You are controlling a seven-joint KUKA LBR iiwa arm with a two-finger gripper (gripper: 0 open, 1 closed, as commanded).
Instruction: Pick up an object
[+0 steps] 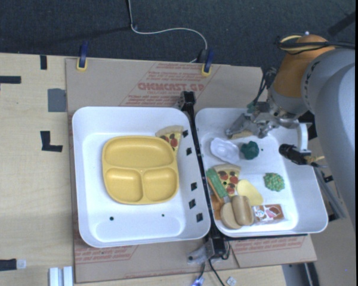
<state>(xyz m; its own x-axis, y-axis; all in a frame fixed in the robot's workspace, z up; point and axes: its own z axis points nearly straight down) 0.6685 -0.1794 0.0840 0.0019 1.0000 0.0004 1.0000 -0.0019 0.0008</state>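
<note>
Camera view: two white bins were seen side by side on the table. The left bin (86, 159) held a yellow divided plate (141, 169), with a pizza slice toy (173, 137) beside its upper right corner. The right bin (304, 210) held a clear wrapper (225, 149), dark green piece (249, 150), broccoli (274, 182), second pizza slice (225, 179), yellow wedge (249, 190), hot dog (237, 211) and small card (268, 213). The claw (246, 127) hovered over that bin's upper part; whether its fingers were apart or together could not be told.

Bulky grey arm (337, 94) with smooth rounded casing, orange band (292, 70) above the wrist, thin dark cables beside it, metal two-finger gripper (241, 131), black bracket (299, 148) at the side
</note>
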